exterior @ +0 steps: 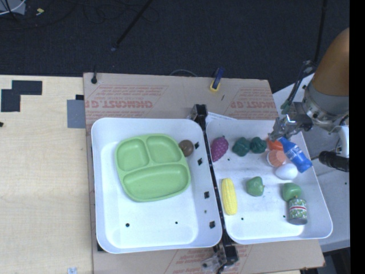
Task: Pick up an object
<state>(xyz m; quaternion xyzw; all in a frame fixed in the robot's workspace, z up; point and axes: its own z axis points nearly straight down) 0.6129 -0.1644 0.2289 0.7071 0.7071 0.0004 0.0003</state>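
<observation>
Nearest the camera, a green-labelled can [296,210] lies in the right white bin [268,230]; the likely target, a blue plastic bottle [297,155], rests tilted at the bin's far right on an orange piece [276,145] and a white egg [286,171]; the gripper [283,128] hovers just above it; to grip cleanly, descend straddling the bottle's narrow width, clear of its neighbours.

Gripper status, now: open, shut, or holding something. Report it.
Gripper: cannot be told. It sits over the right bin's far right corner, above the orange item and blue bottle; nothing is visibly between it.
</observation>
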